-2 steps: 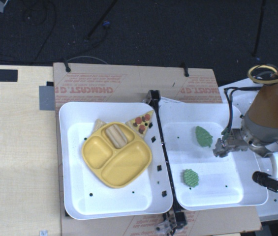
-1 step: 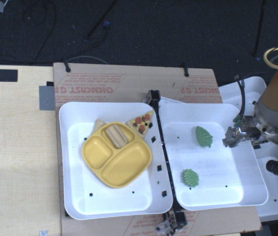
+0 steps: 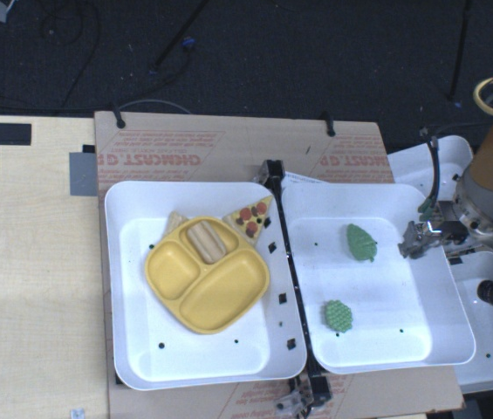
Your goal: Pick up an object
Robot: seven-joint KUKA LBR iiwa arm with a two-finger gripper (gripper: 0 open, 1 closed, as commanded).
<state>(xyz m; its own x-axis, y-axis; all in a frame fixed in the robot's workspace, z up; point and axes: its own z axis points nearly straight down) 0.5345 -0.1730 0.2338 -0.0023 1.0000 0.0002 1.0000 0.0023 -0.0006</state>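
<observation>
In the right bin [image 3: 421,339] lie two green objects: a leaf-shaped one [image 3: 361,242] toward the back and a round, knobbly one [image 3: 338,315] nearer the front. My gripper [image 3: 414,241] hangs at the right bin's right rim, a short way right of the leaf-shaped piece and level with it. Nothing shows between its fingers. The left bin [image 3: 133,339] holds a yellow divided plate [image 3: 207,275] with a tan bread-like piece [image 3: 205,240] in its back compartment, and a pizza slice [image 3: 252,217] beside the plate's back right edge.
A black divider [image 3: 285,273] runs between the two bins. Brown cardboard [image 3: 229,151] lies under them. A light wooden surface [image 3: 28,278] spreads to the left. White hardware [image 3: 482,278] sits right of the right bin.
</observation>
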